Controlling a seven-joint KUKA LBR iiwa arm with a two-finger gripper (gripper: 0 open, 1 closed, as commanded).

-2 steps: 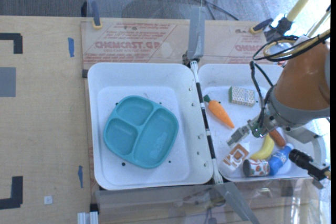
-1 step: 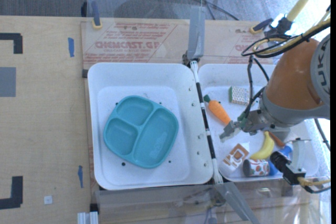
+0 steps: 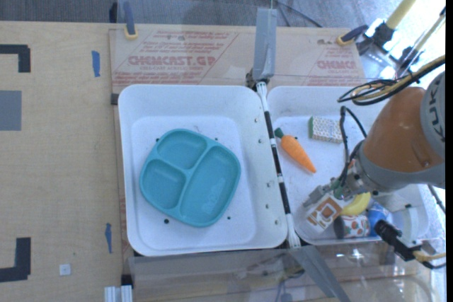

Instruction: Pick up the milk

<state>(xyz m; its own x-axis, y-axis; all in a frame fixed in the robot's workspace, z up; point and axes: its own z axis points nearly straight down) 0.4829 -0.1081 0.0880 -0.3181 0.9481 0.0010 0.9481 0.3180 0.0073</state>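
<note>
Hanging low over the right bin (image 3: 297,104), the gripper (image 3: 338,189) sits at the near end, and whether it is open or shut cannot be told from this slant. Just beside it, toward the bin's near-left corner, lies the milk (image 3: 324,212) (a small carton with orange squares), not seen held. A banana (image 3: 357,204) lies right under the wrist. Beyond the gripper, a carrot (image 3: 296,153) and a patterned box (image 3: 325,129) lie apart. Far to its left, the other bin holds a teal plate (image 3: 190,177).
</note>
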